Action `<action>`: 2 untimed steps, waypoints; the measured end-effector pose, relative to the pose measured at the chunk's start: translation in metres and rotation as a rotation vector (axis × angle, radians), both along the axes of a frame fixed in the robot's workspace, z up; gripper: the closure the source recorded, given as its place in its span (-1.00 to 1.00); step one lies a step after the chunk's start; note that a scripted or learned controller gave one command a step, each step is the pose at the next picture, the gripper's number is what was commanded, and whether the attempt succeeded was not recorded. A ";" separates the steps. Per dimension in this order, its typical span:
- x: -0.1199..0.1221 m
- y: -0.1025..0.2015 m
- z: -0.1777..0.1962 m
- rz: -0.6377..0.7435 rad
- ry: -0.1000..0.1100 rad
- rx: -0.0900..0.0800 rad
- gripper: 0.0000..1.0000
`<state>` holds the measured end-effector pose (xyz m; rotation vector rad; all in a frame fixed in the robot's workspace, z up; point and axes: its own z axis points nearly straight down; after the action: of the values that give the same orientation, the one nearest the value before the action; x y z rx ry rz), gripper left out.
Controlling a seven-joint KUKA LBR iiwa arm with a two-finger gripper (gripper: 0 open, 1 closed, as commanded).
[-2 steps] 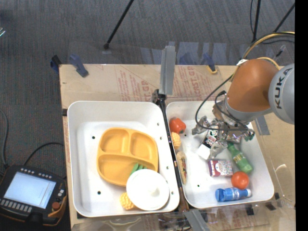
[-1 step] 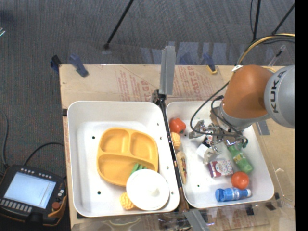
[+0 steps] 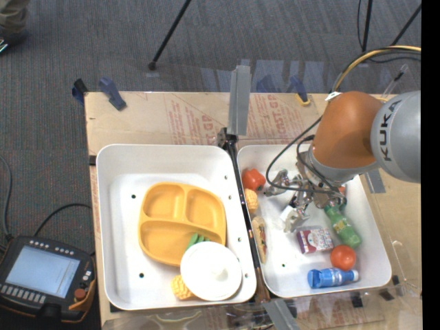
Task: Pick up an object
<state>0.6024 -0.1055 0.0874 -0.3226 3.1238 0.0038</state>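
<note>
My gripper (image 3: 297,215) hangs over the middle of the right bin (image 3: 381,249), below the arm's orange band. Its metal fingers point down just above and left of a small red-and-white carton (image 3: 315,240); nothing shows between them. A green bottle (image 3: 344,227) lies just right of the gripper. A red tomato (image 3: 343,257) and a blue bottle (image 3: 331,278) lie nearer the front. A red-orange fruit (image 3: 253,179), a yellow corn piece (image 3: 251,200) and a hot dog (image 3: 260,236) line the bin's left wall.
The left bin (image 3: 113,253) holds a yellow divided tray (image 3: 172,218), a white round plate (image 3: 211,271) over its corner, a green piece (image 3: 198,239) and a yellow corn cob (image 3: 181,289). A teach pendant (image 3: 45,275) lies on the floor at left.
</note>
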 end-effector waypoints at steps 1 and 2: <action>-0.015 -0.066 0.000 -0.074 -0.001 -0.001 -1.00; -0.016 -0.105 0.001 -0.146 -0.003 -0.001 -1.00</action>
<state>0.5868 -0.2106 0.0885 -0.0942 3.1362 0.0014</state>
